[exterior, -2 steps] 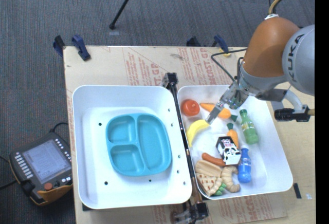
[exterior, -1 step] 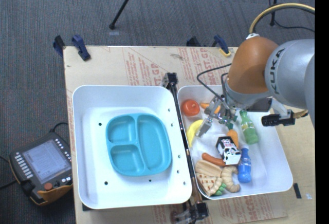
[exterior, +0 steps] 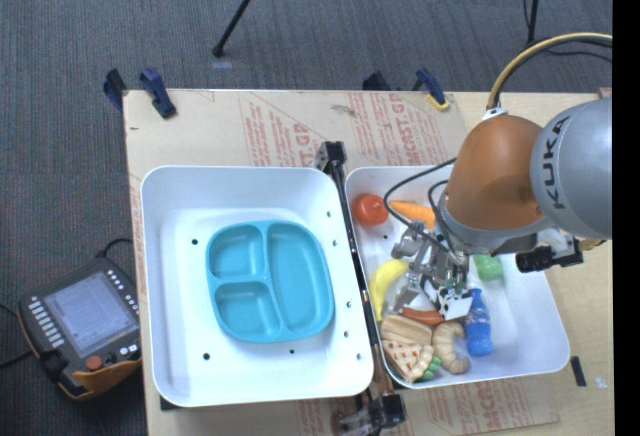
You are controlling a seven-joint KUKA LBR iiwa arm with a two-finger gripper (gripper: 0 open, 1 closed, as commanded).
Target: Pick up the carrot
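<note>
Carrot (exterior: 412,212) just above tool (exterior: 428,276), rt bin (exterior: 545,339).

2 white bins (exterior: 160,224), 1 blue tray (exterior: 268,281), 1 carrot (exterior: 412,212), 1 tomato (exterior: 370,210), 1 banana (exterior: 386,281), 1 blue bottle (exterior: 478,324).

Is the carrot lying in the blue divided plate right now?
No. The carrot lies in the right bin beside a tomato, while the blue divided plate sits in the left bin.
</note>
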